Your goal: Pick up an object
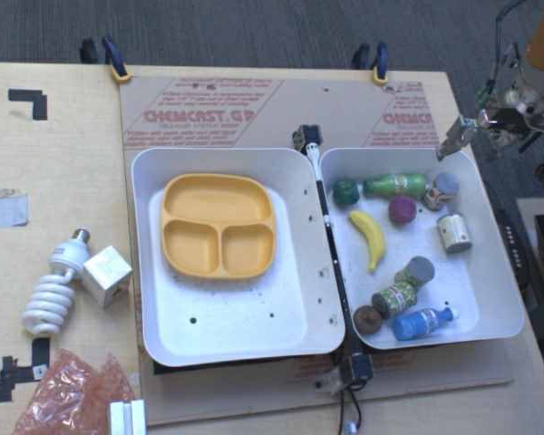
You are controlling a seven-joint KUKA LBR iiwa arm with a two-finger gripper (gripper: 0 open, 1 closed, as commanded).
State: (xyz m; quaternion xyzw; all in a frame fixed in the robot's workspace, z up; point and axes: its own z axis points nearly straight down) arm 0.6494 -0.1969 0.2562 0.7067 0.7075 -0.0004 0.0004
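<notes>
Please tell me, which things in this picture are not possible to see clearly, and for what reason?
- Gripper, camera view: small and at the frame's right edge; its fingers' state cannot be told.
- Arm: cut off by the right edge.
- Small can in the right bin: label too small to read.
- Pink wrapper: cut off by the bottom edge.

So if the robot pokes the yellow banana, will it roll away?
Probably not far. The banana is curved and lies flat on the right bin, so a poke would more likely spin or slide it than roll it. It looks like smooth, glossy plastic, so it may be light, stiff, and a bit slippery to pinch.
</notes>
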